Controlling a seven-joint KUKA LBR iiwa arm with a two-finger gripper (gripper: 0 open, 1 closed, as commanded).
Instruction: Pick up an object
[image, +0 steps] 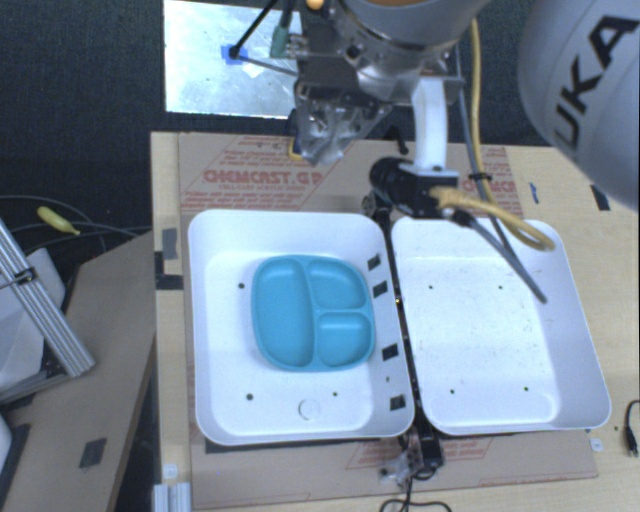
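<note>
A slanted overhead look at a bench with two shallow white bins side by side on a brown cardboard sheet (250, 170) printed with red lettering. The left bin (215, 330) holds a light blue plate (310, 312) with three compartments: one long section on its left side and two smaller ones stacked on its right. The plate lies flat near the middle of that bin, slightly toward the divider where the two bins meet. A row of small black clips (385, 320) runs along that divider.

The right bin (500, 330) sits just beside the left one, its floor speckled with faint marks. A yellow cable (500, 215) and a grey rod (510, 262) hang over its far edge.

The arm (400, 30) hangs over the far side of the bench, beyond the left bin. Its gripper (318, 135) is above the cardboard, well apart from the plate and not touching it. Whether the gripper is spread or closed cannot be made out.
</note>
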